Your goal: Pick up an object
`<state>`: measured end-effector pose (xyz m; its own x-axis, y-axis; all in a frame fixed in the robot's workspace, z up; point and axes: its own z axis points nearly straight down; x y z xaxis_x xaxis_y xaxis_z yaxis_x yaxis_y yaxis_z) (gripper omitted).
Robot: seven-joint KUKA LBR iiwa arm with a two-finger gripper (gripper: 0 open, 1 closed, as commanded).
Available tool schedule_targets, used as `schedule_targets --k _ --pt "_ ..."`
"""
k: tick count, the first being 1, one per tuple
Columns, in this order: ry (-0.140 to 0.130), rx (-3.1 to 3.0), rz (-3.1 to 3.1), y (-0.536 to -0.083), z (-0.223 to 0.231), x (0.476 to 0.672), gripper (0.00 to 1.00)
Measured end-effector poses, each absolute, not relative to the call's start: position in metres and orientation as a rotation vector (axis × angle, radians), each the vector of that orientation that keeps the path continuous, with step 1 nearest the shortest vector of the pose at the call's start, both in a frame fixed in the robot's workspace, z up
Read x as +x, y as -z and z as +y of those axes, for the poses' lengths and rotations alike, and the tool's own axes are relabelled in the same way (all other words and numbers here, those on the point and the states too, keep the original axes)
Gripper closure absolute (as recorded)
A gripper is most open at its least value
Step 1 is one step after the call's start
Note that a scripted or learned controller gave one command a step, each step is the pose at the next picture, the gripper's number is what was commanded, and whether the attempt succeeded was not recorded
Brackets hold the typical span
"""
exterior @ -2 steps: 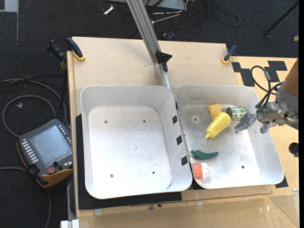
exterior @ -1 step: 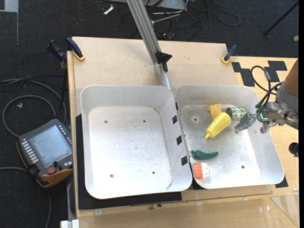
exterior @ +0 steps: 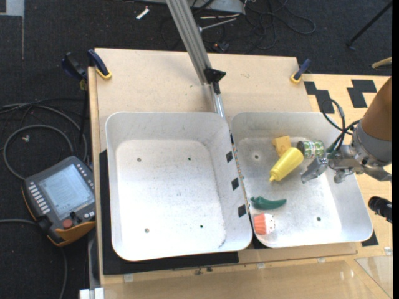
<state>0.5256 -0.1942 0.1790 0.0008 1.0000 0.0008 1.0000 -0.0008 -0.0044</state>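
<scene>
The right bin (exterior: 340, 220) holds several small objects. A yellow cone-shaped toy (exterior: 286, 164) lies near its middle, with a yellow block (exterior: 282, 144) just behind it. A small green and clear bottle (exterior: 311, 147) rests to the right of the block. A dark green chili (exterior: 268, 201) lies lower down, and a pink and white piece (exterior: 264, 224) sits by the bin's front left corner. My gripper (exterior: 325, 173) hangs low over the bin's right half, just right of the yellow toy and below the bottle. Its fingers are spread and nothing is between them.
The left bin (exterior: 168, 179) sits beside the right one, sharing a raised middle edge. A slanted metal pole (exterior: 190, 30) rises from the bench behind the bins. Clamps (exterior: 100, 64) mark the bench's back corners. A teach pendant (exterior: 59, 195) lies on the floor at left.
</scene>
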Motion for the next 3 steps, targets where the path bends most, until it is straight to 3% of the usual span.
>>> schedule_targets --k 2,3 --pt "0.0 -2.223 -2.222 -0.095 -0.196 0.525 0.0" --pt "0.003 -2.224 -2.223 -0.106 -0.196 0.526 1.0"
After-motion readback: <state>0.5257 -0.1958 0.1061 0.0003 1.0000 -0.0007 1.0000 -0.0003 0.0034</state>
